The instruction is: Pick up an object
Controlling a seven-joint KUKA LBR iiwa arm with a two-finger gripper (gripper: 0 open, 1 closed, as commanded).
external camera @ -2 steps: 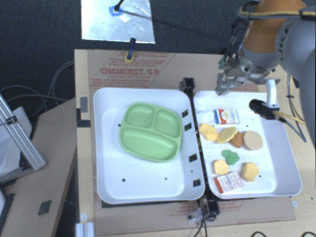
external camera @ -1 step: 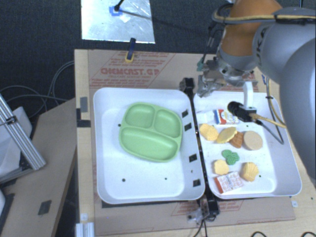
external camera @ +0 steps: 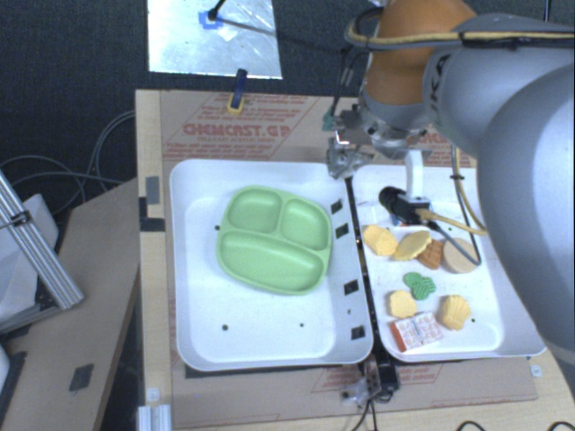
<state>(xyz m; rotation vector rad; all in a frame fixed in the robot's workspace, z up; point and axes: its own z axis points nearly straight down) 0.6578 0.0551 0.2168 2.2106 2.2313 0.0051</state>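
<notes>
Bench surroundings, seen from above

A shiny metal sheet [external camera: 214, 23] with a blue mark lies beyond the printed cardboard [external camera: 235, 126]; grey cables [external camera: 115, 137] trail left, near an aluminium rail [external camera: 34, 245] on a tan board [external camera: 85, 268]

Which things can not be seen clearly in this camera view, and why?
- Gripper: small and blurred in the camera view, open or shut unclear.
- Right white bin: far corner covered by the big grey arm.
- Red-and-white flat packet: print too small to read.
</notes>
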